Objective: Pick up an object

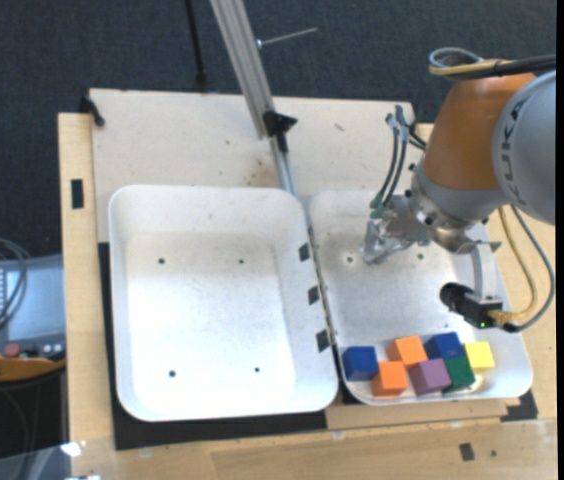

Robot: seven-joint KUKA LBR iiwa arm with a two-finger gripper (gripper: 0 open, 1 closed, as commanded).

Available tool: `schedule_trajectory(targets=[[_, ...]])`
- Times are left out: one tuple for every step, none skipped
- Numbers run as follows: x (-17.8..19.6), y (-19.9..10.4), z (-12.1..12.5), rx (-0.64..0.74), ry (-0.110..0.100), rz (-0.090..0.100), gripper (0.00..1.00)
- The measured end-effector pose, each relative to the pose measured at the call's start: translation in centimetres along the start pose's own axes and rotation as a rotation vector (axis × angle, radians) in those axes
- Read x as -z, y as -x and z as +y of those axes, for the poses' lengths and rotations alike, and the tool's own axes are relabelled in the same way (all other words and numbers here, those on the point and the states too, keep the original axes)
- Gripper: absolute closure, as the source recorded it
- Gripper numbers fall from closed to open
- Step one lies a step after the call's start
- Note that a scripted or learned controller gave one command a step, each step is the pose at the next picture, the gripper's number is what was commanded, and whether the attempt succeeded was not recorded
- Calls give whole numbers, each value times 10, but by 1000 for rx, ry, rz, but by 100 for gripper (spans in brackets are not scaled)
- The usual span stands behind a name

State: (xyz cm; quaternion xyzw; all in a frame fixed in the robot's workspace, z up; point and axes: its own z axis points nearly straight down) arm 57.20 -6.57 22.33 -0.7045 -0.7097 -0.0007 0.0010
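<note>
Several small coloured blocks lie clustered at the near edge of the right bin [362, 288]: a blue block [360, 361], an orange block [392, 377], a second orange block [409, 349], a purple block [429, 375], a green block [459, 372], another blue block [446, 346] and a yellow block [479, 355]. My gripper [377, 248] hangs over the far part of the right bin, well away from the blocks, pointing down. I see nothing between its fingers.
The left bin [127, 268] sits beside the right one, with clips along the shared wall. A slanted metal rail [247, 58] rises from the back of the bench. Cables and a black fitting [467, 303] hang off the wrist over the right bin.
</note>
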Motion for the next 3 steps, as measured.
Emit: schedule_trajectory(targets=[[5,-47,7,0,2,-1,100],[-2,-97,8,-1,-2,-1,100],[-8,-151,1,0,-2,-1,100]])
